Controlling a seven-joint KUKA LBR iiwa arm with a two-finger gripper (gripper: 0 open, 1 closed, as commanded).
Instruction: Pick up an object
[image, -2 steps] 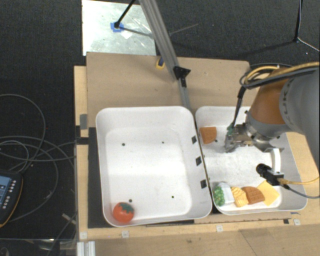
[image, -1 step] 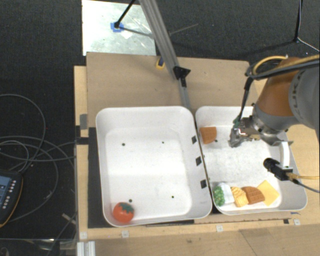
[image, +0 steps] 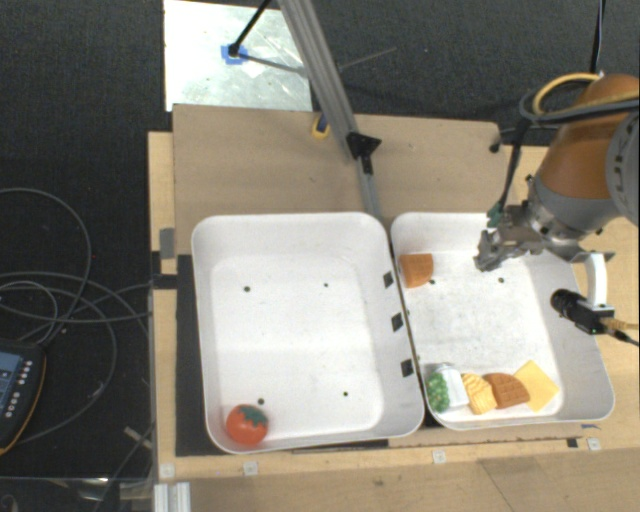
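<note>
Gripper over right bin, far side; grip state can't tell at this res. Nearest obj: orange block at far-left corner, near divider. Prob. light, stiff toy — take across flat sides.

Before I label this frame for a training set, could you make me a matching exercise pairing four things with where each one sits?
Things:
1. tomato
2. orange wedge
3. yellow block
4. pincer

Places:
A. far side of the right bin, above its floor
B. near left corner of the left bin
C. near right corner of the right bin
D. far left corner of the right bin, beside the divide

Pairs: 1-B, 2-D, 3-C, 4-A
</note>
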